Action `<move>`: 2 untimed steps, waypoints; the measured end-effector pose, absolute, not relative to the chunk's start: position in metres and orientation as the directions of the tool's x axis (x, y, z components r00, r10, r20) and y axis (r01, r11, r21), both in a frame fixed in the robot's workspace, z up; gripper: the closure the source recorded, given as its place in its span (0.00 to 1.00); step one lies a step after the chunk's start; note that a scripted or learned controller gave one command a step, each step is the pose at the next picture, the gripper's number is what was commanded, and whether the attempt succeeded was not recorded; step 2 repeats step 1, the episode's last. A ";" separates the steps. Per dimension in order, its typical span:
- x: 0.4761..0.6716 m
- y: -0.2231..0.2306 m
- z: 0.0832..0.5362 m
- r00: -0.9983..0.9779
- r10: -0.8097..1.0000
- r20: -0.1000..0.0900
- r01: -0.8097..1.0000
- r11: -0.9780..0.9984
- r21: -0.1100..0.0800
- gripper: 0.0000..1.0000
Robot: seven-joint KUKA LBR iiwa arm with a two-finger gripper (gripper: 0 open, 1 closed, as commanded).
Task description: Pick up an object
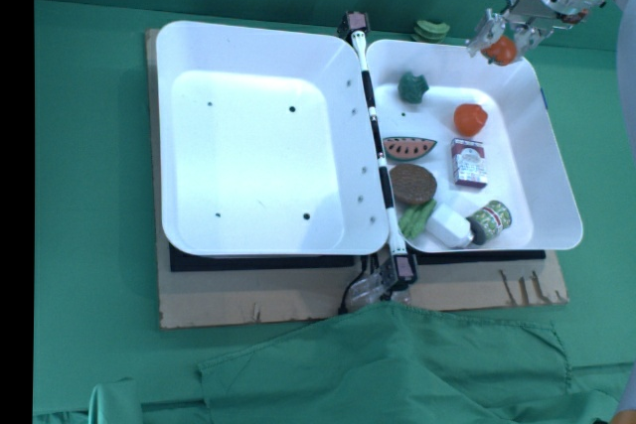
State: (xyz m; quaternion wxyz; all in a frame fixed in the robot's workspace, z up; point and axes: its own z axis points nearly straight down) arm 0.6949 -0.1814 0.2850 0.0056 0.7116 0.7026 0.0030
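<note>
- Near end of the right bin (556, 204): can (490, 216), box (469, 162), all left alone.
- Far corner: my gripper (502, 43), fingers pinched on 1 small orange piece (504, 50), raised above the rim.
- Tip: keep squeezing, lift straight, no swinging.

Lab bench: green cloth (89, 213), white bins (258, 139)

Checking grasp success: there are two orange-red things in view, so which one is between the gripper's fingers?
The small orange piece at the gripper, raised over the right bin's far corner. The other, the orange pepper, lies in that bin beside the green broccoli.
</note>
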 end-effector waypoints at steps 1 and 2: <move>0.698 -0.182 0.353 0.004 1.000 -0.004 1.000 -0.004 0.012 1.00; 0.698 -0.182 0.353 0.004 1.000 -0.004 1.000 -0.004 0.012 1.00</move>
